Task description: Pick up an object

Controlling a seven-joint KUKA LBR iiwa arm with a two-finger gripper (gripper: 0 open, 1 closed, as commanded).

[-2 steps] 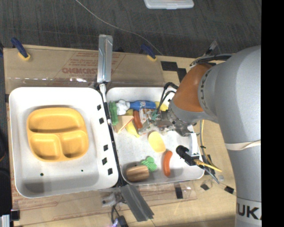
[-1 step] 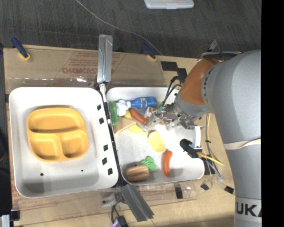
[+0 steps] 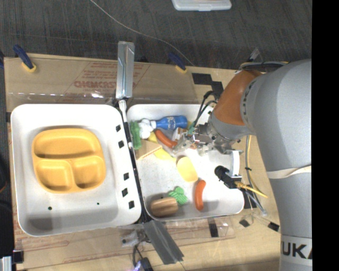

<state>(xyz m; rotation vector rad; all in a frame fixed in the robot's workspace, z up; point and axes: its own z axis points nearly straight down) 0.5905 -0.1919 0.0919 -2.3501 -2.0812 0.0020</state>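
The fingers of the gripper (image 3: 186,142) were lost in a tangle of metal and cable, and it could not be told whether they were spread or closed, or whether anything was held. The gripper was seen low in the upper part of the right bin (image 3: 233,207), just beside an orange stick-shaped piece (image 3: 166,140) and above a pale yellow rounded piece (image 3: 186,168).

The bins were set side by side on a brown bench (image 3: 95,79), to which blue clamps (image 3: 25,58) were fixed at the far edge. A metal bar (image 3: 125,69) was laid from the far edge towards the gap between the bins. Dark ribbed flooring (image 3: 63,21) was seen beyond the bench, crossed by a thin cable.

A yellow compartment tray (image 3: 68,159) was held in the left bin (image 3: 21,211). In the right bin, a blue and white bottle (image 3: 170,123) was seen partly behind the gripper; a red-orange piece (image 3: 199,194), a brown block (image 3: 162,206) and a green piece (image 3: 179,196) were gathered near the front wall. A white flat thing (image 3: 201,4) was cut off by the top edge.
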